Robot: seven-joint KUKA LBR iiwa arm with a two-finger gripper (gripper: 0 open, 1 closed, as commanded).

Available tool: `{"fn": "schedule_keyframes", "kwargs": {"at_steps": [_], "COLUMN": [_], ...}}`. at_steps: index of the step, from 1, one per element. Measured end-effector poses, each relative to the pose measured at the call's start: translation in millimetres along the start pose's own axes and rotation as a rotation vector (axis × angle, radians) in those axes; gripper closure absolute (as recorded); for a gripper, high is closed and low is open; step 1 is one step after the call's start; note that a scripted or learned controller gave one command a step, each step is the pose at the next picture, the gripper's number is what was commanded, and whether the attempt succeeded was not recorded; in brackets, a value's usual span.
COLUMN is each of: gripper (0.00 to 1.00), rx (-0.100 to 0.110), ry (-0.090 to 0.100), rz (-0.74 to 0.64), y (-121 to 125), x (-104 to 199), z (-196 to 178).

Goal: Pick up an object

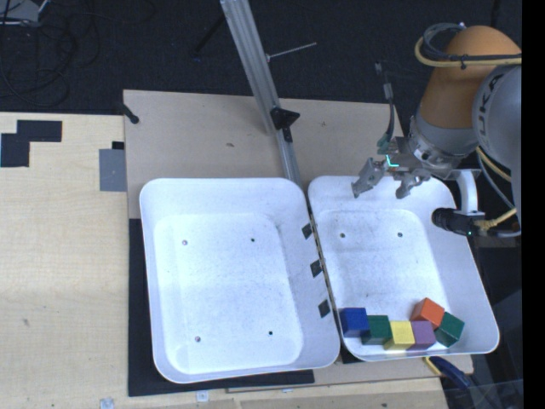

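Six blocks sat jammed together in the right bin's [477, 296] near corner: blue cube [353, 319], dark green [376, 328], yellow [398, 334], purple [422, 332], orange [428, 311], green [450, 327]. Packed so tight, fingers could wedge or snag two at once. Far off over the bin's far rim, the gripper [386, 181] hung with fingers spread, holding nothing. Two bins, the left bin [162, 228] beside it.

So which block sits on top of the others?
The orange block: it rests raised on the row, over the purple block, while the rest lie on the bin floor.
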State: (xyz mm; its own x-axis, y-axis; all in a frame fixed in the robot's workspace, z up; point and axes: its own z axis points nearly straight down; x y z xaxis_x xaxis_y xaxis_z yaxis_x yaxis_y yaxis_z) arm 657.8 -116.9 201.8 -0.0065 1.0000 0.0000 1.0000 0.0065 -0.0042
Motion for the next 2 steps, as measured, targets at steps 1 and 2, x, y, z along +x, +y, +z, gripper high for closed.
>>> {"fn": "schedule_keyframes", "kwargs": {"at_steps": [1,2], "gripper": [0.00,0.00], "rx": [0.000,0.000], "ry": [0.000,0.000], "rz": [0.000,0.000], "y": [0.0,0.0], "x": [0.1,0.1], "z": [0.0,0.0]}}
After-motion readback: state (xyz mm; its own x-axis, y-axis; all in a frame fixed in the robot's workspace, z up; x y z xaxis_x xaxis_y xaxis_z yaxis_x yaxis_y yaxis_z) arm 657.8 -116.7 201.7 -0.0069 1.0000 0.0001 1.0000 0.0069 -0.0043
